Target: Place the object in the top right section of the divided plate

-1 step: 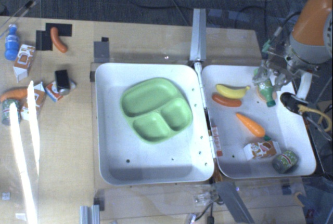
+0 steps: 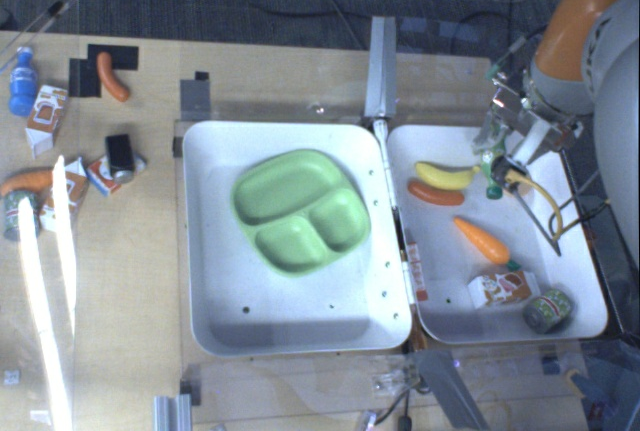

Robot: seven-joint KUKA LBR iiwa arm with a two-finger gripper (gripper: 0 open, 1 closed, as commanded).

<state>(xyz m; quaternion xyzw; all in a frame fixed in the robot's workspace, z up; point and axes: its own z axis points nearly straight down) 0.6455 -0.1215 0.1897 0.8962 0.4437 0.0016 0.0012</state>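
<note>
Green divided plate (image 2: 300, 209) in left bin (image 2: 215, 309), hand (image 2: 497, 169) low over right bin (image 2: 580, 314) beside banana (image 2: 443, 176), sausage (image 2: 435, 194) and carrot (image 2: 481, 241) nearby, finger state impossible to tell

I see matt green plastic divided plate (image 2: 300, 210), smooth white plastic bins (image 2: 215, 309), pale wood desk (image 2: 120, 319) w/ slight sheen.

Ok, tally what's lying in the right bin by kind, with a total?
banana: 1
hot dog: 1
carrot: 1
carton: 1
can: 1
Total: 5
</note>
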